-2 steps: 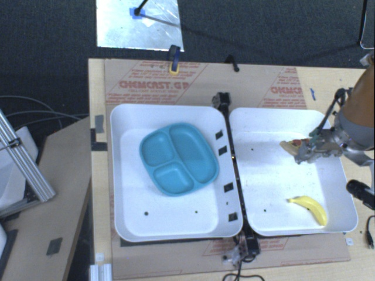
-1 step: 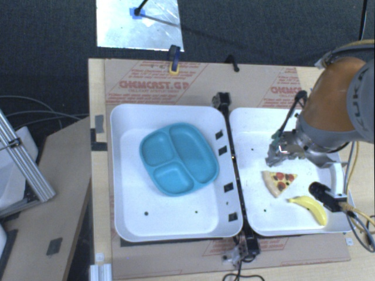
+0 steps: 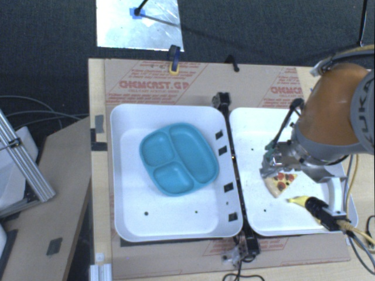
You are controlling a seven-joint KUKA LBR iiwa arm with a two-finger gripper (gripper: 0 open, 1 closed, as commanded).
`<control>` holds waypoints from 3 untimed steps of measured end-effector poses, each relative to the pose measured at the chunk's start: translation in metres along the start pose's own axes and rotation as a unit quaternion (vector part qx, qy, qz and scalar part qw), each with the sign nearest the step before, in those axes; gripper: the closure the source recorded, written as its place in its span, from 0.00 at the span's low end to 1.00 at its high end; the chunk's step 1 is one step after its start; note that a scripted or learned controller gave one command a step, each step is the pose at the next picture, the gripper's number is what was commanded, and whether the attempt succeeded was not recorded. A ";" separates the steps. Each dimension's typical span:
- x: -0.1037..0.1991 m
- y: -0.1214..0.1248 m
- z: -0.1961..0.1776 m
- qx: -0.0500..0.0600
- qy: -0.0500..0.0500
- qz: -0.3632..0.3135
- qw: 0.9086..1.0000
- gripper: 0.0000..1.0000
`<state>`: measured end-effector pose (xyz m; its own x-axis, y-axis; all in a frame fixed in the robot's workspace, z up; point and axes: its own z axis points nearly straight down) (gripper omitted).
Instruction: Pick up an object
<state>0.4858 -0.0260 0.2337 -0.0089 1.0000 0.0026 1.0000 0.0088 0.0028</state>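
The grey arm (image 3: pixel 326 152) enters from the right, its orange band (image 3: pixel 333 107) above the wrist, with the gripper (image 3: pixel 274 164) lowered and angled left.

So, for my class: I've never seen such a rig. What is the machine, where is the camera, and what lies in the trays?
The grey-and-orange machine on the right is a robot arm. Its gripper is the tool for picking things up. One fixed camera looks down at a slant on a bench with two shallow white bins. The left bin holds a blue divided plate. In the right bin the gripper is right over a toy pizza slice. Whether it grips the slice cannot be told.
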 end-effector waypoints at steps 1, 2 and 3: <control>0.044 0.001 0.040 0.003 0.000 0.001 1.000 1.00; 0.118 0.002 0.002 -0.001 0.000 -0.002 1.000 1.00; 0.143 -0.001 0.108 0.006 -0.001 0.002 1.000 1.00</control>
<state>0.4840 0.1177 0.1259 -0.0055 1.0000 -0.0003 0.9999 0.0054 -0.0091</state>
